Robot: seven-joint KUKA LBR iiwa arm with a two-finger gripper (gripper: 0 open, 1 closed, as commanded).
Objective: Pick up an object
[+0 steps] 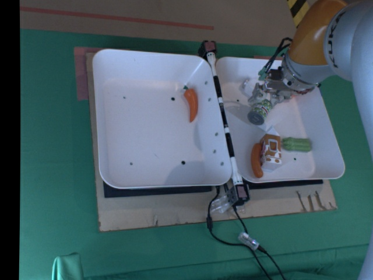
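Observation:
My gripper [260, 98] is over the upper middle of the right bin [326, 156], reaching in from the right. A small tilted can with a green label [258, 112] lies right at its tip; whether it is held cannot be made out. Lower in that bin lie an orange sausage-shaped piece [256, 160], an orange and white box [271, 150] touching it, and a green bumpy piece [297, 144] just to the right. An orange pepper with a green stem [191, 103] lies in the left bin [116, 156], near its upper right.
A black and white divider strip [224, 124] runs between the two bins. Cables and a connector [247, 240] trail over the green mat in front of the bins. The grey arm with its orange band [315, 28] crosses the upper right corner.

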